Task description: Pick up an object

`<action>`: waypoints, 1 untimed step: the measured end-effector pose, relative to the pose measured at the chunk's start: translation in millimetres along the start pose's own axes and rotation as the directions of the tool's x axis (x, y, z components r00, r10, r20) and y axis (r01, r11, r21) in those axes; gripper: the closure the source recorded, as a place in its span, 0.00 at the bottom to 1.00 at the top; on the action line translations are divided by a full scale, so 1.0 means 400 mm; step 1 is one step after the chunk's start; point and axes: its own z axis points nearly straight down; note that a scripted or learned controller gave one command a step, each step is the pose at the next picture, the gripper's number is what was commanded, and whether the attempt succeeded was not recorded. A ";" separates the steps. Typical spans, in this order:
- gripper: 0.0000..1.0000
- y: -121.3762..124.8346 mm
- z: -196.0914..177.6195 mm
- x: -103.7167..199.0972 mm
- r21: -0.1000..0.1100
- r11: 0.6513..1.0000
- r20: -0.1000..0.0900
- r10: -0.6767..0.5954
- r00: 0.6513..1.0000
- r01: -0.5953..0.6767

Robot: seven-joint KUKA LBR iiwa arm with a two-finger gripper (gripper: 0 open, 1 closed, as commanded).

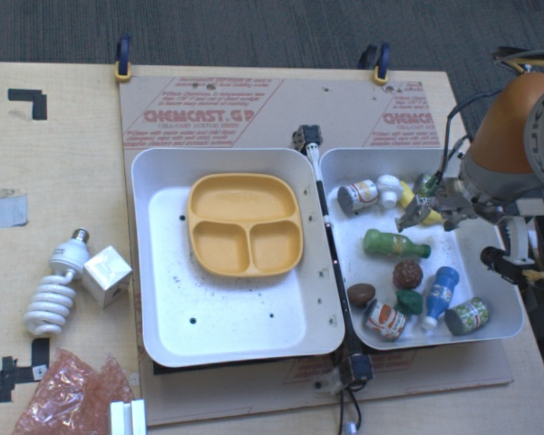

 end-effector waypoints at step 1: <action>0.00 0.161 0.037 -0.035 -0.001 1.000 0.001 -0.005 1.000 0.005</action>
